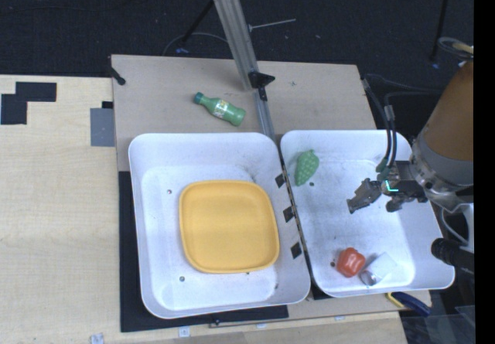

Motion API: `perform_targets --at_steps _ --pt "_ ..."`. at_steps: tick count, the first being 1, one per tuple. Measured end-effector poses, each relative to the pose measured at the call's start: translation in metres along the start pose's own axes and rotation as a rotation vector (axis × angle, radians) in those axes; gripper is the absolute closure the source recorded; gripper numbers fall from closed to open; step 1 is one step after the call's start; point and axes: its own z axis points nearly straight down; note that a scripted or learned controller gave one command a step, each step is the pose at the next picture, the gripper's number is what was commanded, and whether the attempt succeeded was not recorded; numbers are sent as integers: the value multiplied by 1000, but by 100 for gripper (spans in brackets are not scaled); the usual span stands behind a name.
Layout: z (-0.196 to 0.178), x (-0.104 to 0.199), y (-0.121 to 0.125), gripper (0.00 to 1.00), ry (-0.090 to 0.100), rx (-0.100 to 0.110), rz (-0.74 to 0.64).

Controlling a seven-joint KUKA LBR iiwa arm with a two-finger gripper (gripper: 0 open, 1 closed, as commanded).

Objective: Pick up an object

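**Gripper over right bin, nothing held**

The gripper (363, 199) hangs above the middle of the right bin (433, 277), fingers apart and bare, likely poised to descend. The yellow plate (229, 225) fills the left bin's (147, 180) centre. A green object (306, 167) lies at the right bin's far-left corner; a red object (350, 261) by its near edge.

No lettering, brand, number or sign can be read anywhere in this overhead view. The green bottle (220, 108) lying on the tabletop (309, 95) beyond the left bin carries a pale label band, but it is too small and blurred to make out. Nothing else in view bears any legible marking.
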Motion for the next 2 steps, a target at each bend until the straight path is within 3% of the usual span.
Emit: perform_targets --at_steps 1,2 --pt "0 0 0 0 0 0 0" --pt "52 10 2 0 0 4 -1"
